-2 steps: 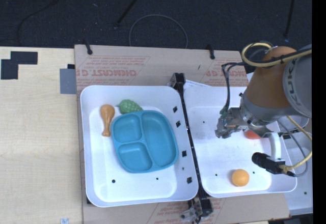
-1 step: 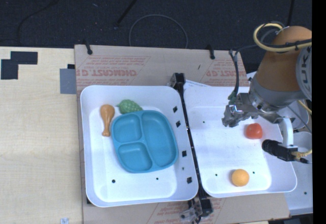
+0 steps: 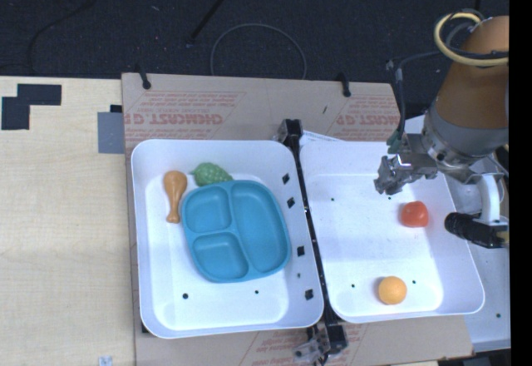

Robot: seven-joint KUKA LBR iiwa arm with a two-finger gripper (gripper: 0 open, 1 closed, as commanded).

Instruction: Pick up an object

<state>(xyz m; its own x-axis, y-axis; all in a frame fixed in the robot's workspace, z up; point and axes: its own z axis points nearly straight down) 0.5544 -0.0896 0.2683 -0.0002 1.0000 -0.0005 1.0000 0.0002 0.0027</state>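
Hovering over the upper part of the right bin [image 3: 349, 190], the tool [image 3: 389, 179] hangs above bare white floor with nothing between its fingers; whether they are parted or closed I cannot tell from this slanted view. The nearest thing to take is the red tomato [image 3: 414, 214], lying just beside and below the tool toward the bin's right wall. An orange ball [image 3: 391, 290] sits well apart, near the bin's front edge. Across the divider, the left bin [image 3: 154, 273] holds a blue tray [image 3: 234, 231], with a drumstick [image 3: 174, 193] beside it and a green lump [image 3: 213, 174] touching its upper rim.

To do this step well, the tool should first be centred right over the tomato, then lowered straight down so one finger passes each side. The tomato is round and will likely roll if nudged off-centre, so the closing should be even. The wall is near; fingers turned to lie along it would probably avoid catching on it.
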